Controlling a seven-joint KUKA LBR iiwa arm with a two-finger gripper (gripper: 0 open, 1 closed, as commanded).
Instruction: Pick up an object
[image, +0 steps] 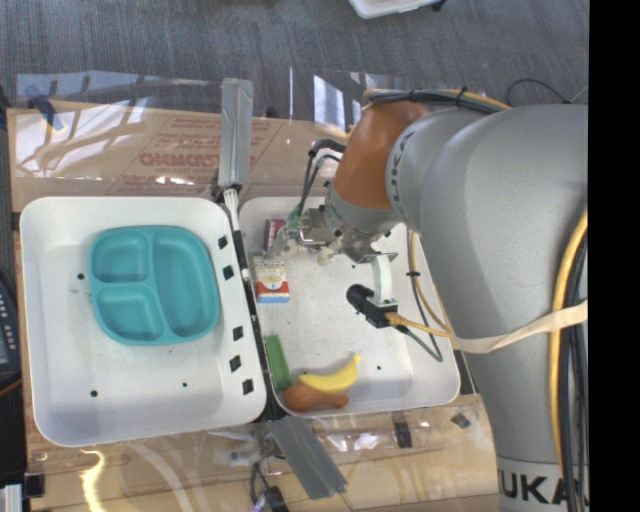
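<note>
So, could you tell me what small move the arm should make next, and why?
Probably a short descent toward the small carton. The end effector sits over the upper left part of the right bin, with the carton just beside it. The banana and green piece lie farther off at the bin's near edge.

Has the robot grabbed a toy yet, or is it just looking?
Nothing looks picked up yet. The gripper is low in the right bin, near the small carton. The banana, green piece and brown piece lie in the bin. Grabbing and lifting are left.
</note>
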